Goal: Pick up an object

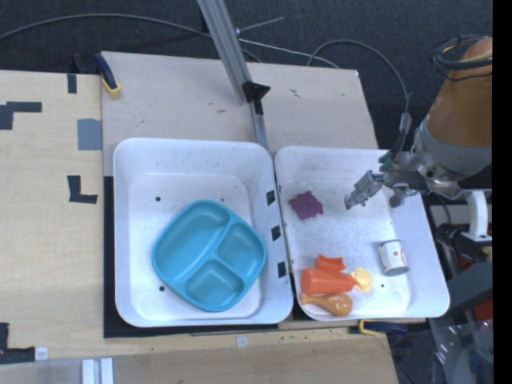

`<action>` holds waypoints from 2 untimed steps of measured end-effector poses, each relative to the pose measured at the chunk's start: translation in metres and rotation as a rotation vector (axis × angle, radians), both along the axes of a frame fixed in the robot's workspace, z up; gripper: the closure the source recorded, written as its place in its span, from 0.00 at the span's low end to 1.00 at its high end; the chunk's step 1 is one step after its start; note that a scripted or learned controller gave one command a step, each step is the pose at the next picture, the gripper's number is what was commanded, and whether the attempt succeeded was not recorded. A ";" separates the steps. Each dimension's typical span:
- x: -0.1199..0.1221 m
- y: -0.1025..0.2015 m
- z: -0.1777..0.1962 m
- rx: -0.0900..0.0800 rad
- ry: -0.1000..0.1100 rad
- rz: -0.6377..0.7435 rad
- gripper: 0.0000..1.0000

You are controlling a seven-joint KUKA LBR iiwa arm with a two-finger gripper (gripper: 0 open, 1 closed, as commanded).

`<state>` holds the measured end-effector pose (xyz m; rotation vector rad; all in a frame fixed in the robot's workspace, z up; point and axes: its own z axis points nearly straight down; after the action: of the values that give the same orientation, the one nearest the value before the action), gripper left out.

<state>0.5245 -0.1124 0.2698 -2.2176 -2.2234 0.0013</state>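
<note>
You see divided tray (210, 254) in left bin (128, 166) — right bin (424, 286) holds can (392, 257), toys (330, 282) near front.

No readable text, brand or number anywhere. The small can (392, 257) below the claw (376, 190) bears a reddish mark, too blurred to read as lettering.

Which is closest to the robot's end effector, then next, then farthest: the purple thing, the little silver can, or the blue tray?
From the end effector:
1. Purple thing, right bin, toward the divider.
2. Silver can, right bin, near its right side; close to the purple thing's distance.
3. Blue tray, left bin.
</note>
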 end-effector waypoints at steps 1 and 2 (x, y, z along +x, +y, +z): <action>0.000 0.000 0.000 0.000 0.000 0.000 0.00; 0.000 0.006 -0.063 0.000 0.007 -0.001 0.00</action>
<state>0.5246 -0.1067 0.2065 -2.2152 -2.2186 0.0084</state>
